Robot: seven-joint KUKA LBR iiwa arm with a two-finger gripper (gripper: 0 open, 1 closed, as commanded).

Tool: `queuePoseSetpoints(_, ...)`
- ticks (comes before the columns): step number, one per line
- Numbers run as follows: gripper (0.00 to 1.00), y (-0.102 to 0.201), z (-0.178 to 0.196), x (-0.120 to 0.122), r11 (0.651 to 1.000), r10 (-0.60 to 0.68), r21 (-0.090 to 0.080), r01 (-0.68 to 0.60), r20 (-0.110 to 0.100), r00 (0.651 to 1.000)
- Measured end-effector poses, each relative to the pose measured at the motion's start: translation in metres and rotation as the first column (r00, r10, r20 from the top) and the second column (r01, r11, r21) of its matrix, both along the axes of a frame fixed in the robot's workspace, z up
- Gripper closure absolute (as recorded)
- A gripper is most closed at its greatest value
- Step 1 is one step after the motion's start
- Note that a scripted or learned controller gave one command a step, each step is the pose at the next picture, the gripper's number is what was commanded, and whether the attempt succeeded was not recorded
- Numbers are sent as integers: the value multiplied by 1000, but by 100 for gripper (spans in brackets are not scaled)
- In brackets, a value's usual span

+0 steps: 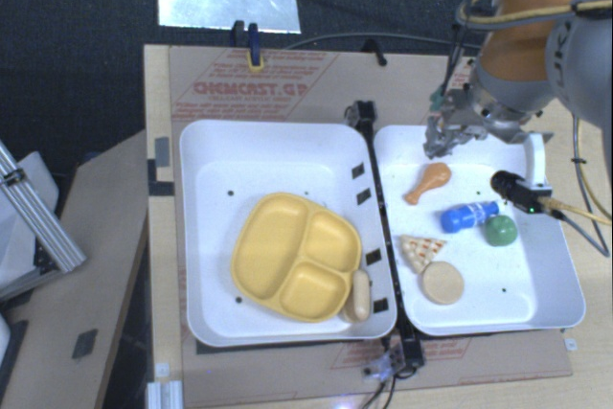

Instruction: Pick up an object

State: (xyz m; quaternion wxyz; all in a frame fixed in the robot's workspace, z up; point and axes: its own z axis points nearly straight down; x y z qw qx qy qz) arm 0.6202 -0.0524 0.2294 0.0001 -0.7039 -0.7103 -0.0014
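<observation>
In the right bin (551, 287) lie an orange chicken drumstick (428, 181), a blue bottle (467, 215), a green ball (500, 230), a pizza slice (421, 250) and a round tan cookie (442, 283). My gripper (440, 143) hangs over the bin's far left part, just above and behind the drumstick. Nothing shows between its fingers. The left bin (206, 206) holds a yellow divided tray (295, 255) with a pale bread roll (360, 294) against its right edge.
A black divider (380, 215) runs between the two bins. The arm's orange-banded wrist (527, 24) looms over the right bin's far corner. A blue and yellow clamp (253, 43) sits on the bench behind the left bin.
</observation>
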Motion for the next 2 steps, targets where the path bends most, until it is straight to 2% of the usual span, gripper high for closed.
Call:
queuePoseSetpoints(1,100,55,9,13,1000,2,0,-2,2,1000)
queuePoseSetpoints(2,100,114,8,9,1000,1,1,-1,0,1000)
